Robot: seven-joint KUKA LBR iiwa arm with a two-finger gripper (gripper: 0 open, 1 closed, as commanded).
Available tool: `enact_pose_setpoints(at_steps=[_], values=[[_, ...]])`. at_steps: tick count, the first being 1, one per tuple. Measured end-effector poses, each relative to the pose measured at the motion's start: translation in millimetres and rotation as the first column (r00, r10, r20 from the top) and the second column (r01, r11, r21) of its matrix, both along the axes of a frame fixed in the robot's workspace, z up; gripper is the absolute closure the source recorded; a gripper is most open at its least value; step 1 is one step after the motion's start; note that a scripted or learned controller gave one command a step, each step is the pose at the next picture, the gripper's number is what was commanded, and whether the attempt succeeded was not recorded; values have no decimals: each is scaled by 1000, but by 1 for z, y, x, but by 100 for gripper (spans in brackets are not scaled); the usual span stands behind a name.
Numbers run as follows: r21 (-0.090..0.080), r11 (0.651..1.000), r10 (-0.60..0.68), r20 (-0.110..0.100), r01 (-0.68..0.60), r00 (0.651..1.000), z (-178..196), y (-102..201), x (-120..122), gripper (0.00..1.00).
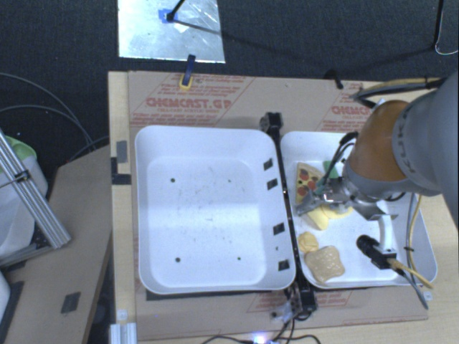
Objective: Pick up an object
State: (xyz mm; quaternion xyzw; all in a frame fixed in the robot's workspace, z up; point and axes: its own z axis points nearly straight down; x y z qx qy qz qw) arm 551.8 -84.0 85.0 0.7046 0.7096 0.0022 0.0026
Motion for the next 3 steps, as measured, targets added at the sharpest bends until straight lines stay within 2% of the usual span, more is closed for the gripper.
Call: enact_pose_setpoints(at_steps=[1,2,3], values=[[-2,1000,-3,16,3,1000,17,-2,3,100],[3,1000,5,9,-5,1000,194,69,-19,100],[4,1000,3,-5,-3,1000,192,123,-44,100]])
